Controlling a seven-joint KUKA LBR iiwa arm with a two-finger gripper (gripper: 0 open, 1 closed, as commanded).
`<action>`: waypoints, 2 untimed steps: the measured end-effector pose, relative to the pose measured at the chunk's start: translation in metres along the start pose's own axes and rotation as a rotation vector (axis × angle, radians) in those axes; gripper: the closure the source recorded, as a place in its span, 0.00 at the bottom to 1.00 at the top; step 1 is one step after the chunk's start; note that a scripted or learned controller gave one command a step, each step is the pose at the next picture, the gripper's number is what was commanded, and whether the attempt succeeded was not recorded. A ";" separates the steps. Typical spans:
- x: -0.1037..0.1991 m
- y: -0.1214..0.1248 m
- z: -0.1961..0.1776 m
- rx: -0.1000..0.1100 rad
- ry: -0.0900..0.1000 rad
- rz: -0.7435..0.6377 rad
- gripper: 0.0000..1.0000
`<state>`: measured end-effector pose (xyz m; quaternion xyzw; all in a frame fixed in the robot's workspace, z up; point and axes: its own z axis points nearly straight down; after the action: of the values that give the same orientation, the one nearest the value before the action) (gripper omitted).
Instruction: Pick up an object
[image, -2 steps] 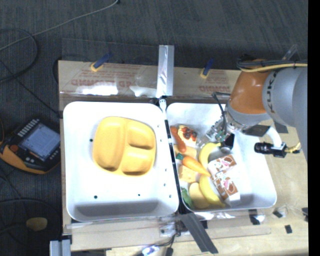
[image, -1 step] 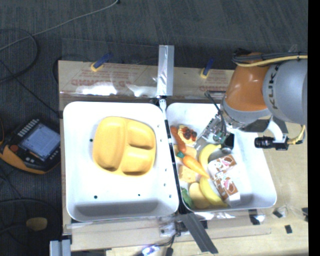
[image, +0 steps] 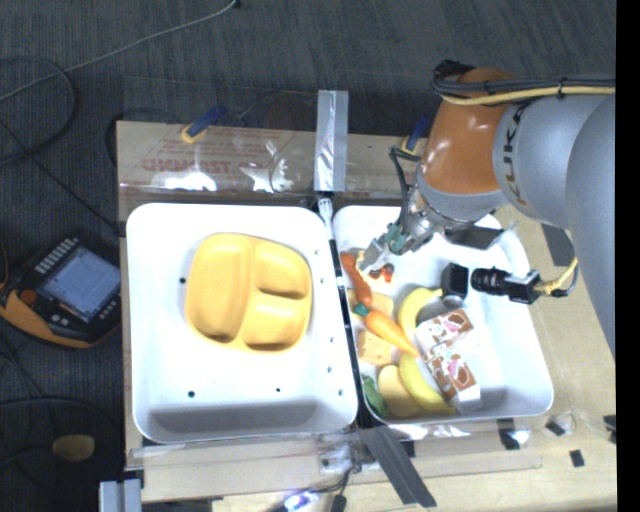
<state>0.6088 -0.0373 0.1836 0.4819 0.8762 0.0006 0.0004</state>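
Several food items lie heaped in the right bin (image: 520, 390), none of them between the jaws. Nearest the gripper (image: 382, 255) is an orange carrot-like piece (image: 357, 281) against the bin's left wall, just below and left of the fingertips; whether they touch cannot be told. A second carrot (image: 387, 329) lies lower, beside a pale cheese-like wedge (image: 375, 349). Two bananas (image: 412, 385) curve toward the bin's front, and a white patterned carton (image: 450, 360) rests against them. Jaw state cannot be told from this angle. The arm (image: 470, 150) reaches in from the right, its orange band over the bin's rear. The left bin (image: 160, 400) holds a yellow divided tray (image: 248, 290). Both bins sit on the desk (image: 150, 150).
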 end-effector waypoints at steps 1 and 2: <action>0.006 0.041 0.001 0.005 -0.002 0.295 1.00; 0.006 0.041 0.001 0.004 -0.003 0.296 0.00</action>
<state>0.6404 -0.0105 0.1831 0.6057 0.7957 -0.0020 0.0005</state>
